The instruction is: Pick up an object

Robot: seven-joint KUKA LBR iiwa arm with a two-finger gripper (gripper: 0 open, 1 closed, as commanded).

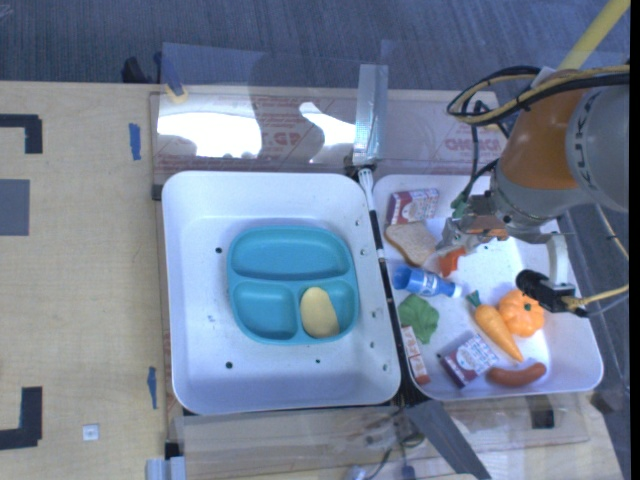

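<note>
My gripper [455, 248] hangs low over the upper middle of the right bin [580, 368], reaching in from the right. Its tip is right at a small red-orange piece [449, 262], beside a slice of toy bread [410, 240]. The view does not show whether that piece is held. Around it lie a maroon box [413, 206], a blue bottle [424, 283], a green leafy piece [419, 317], a carrot [496, 329], an orange pumpkin [522, 313], a sausage [514, 373] and a dark snack packet [466, 358].
The left bin [190, 268] holds a blue divided tray [290, 258] with a yellow lemon-like object [319, 312] in its lower right compartment. A metal post [369, 113] stands behind the gap between the bins. Cables [490, 88] loop above the arm's wrist.
</note>
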